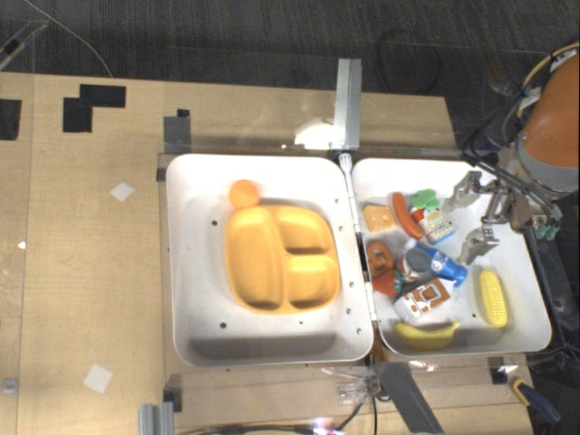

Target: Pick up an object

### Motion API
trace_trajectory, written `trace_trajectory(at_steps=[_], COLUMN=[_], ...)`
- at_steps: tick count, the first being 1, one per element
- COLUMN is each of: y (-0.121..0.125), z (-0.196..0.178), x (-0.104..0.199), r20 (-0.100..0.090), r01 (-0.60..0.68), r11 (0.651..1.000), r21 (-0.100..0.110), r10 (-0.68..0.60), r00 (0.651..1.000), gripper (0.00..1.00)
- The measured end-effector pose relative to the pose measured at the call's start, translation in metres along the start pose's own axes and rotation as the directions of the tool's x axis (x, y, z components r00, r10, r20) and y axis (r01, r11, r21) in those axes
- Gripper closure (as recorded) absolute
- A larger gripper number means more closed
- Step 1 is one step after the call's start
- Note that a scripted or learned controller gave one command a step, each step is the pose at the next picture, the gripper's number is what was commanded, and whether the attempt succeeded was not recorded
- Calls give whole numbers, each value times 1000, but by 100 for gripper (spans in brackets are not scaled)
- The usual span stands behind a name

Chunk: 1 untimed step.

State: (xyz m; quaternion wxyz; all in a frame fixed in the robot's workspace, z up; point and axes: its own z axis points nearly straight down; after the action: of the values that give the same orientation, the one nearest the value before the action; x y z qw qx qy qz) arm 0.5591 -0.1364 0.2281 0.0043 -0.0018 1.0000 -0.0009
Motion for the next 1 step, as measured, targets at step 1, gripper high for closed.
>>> trace_trajectory(at_steps=[1], y=[-16], z=[-84], x=[-14], r20=[6], r01=[-159], r11=[987], r21=[0], r10=[159], r00=[987], gripper=[0])
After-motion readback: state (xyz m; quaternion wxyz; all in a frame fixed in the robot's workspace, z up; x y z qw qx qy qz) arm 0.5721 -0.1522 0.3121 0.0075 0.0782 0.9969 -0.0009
